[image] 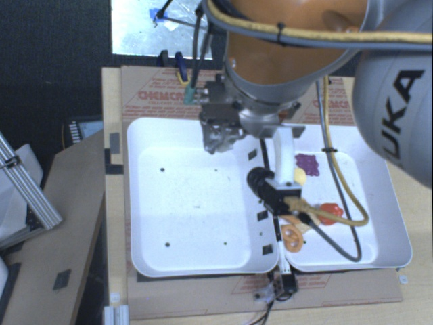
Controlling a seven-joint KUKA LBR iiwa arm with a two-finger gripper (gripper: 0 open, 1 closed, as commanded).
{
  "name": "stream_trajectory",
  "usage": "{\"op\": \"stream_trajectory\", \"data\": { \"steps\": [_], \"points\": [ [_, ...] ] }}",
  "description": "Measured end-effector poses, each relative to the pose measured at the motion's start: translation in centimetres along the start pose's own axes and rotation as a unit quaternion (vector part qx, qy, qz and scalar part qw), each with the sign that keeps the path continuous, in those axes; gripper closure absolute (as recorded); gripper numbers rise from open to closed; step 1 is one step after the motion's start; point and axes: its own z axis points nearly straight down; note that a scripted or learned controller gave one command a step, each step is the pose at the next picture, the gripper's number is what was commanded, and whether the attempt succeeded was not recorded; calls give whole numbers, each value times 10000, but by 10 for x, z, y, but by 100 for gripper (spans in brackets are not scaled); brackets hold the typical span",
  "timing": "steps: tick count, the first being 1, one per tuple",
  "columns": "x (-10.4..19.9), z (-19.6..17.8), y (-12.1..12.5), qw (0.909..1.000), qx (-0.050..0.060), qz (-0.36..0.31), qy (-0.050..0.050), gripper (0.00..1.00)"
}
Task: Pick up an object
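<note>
Bin R [379,239] — purple obj [308,162], yellow obj [299,176], red obj [329,212], orange pretzel [292,237]; gripper [220,139] over bin L [183,208] — grip state can't tell.

One camera is watching me from above the bench [114,202], looking down at a slant on both white bins, the left bin [196,208] and the right bin [369,208]. It is sitting close enough that my arm [291,32], reaching in from the right, is crowding the top of the frame.
</note>
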Motion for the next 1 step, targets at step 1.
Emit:
{"op": "stream_trajectory", "data": {
  "steps": [1],
  "points": [
    [12,-91,21,10000,-80,6,33,100]
  ]
}}
